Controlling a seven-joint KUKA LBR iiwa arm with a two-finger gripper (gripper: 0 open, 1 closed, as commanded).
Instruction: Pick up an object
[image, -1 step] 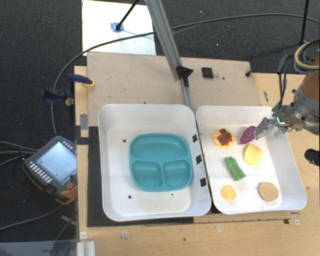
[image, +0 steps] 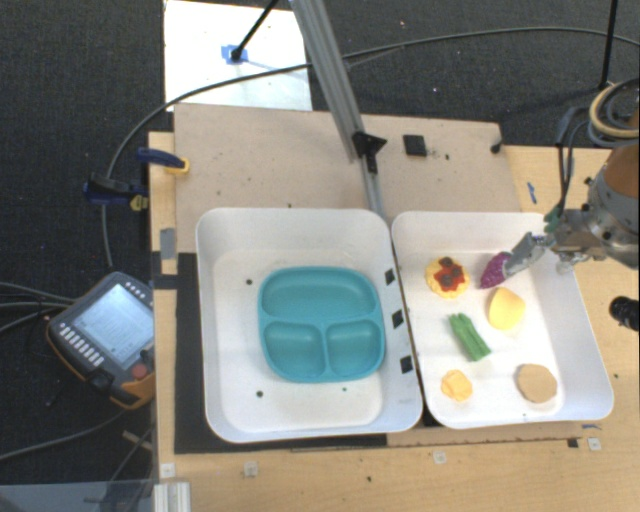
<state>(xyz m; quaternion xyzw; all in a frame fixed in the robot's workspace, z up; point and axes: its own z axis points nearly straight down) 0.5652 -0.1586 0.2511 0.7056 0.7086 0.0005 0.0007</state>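
The purple object (image: 495, 270) lies at about 12 o'clock in the right bin (image: 590, 360), touching the end effector (image: 517, 262); whether that grips it, I cannot tell. A teal tray (image: 322, 324) fills the left bin (image: 225, 300).

Two white bins (image: 300, 225) (side by side), one teal tray (image: 322, 323), six toy foods (image: 468, 335).

One fixed camera looks down at a slant from above the bench (image: 300, 160), taking in both white bins (image: 230, 400).
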